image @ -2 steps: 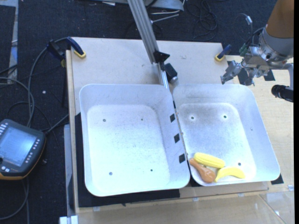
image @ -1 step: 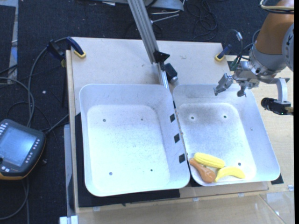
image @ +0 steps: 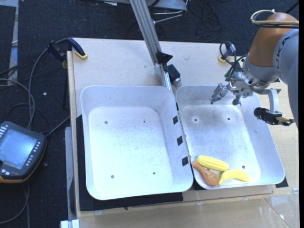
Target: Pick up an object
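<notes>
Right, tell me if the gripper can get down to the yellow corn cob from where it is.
Probably yes. The gripper hangs over the far edge of the right bin, and the corn cob lies at the near end, top exposed, with bare floor between. An orange piece and a yellow piece crowd its near side.

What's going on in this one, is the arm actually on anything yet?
Not yet. The grey arm reaches in from the right and its claw hangs over the far end of the right bin with its fingers apart and nothing between them. The objects lie together at the near end of that bin: a yellow corn cob, a yellow banana and an orange piece touching the corn. The left bin sits beside it. No pick has happened at this moment.
</notes>
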Motion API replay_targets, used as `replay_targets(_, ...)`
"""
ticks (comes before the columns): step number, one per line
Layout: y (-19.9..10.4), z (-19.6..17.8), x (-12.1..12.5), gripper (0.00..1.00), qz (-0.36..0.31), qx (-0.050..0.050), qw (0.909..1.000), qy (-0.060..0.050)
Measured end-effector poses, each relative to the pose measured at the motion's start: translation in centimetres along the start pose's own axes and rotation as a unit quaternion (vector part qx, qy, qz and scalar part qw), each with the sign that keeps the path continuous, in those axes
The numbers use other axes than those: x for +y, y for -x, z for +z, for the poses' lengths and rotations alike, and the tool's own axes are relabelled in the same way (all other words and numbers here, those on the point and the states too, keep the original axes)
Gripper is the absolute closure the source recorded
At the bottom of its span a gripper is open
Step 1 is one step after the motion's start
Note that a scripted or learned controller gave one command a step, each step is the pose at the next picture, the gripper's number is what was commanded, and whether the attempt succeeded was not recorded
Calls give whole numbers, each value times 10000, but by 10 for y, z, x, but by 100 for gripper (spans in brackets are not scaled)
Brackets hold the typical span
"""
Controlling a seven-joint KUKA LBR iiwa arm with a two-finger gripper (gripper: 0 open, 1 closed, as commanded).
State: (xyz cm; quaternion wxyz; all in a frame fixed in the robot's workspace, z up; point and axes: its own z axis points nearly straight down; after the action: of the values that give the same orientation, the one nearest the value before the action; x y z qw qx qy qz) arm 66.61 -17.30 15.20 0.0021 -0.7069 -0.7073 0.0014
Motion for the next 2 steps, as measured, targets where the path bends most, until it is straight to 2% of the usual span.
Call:
replay_targets(1, -1, 53, -1, 0, -1, -1, 10000, 2)
replay_targets(2, 0, 39, 1, 100, -2, -8, 10000, 31)
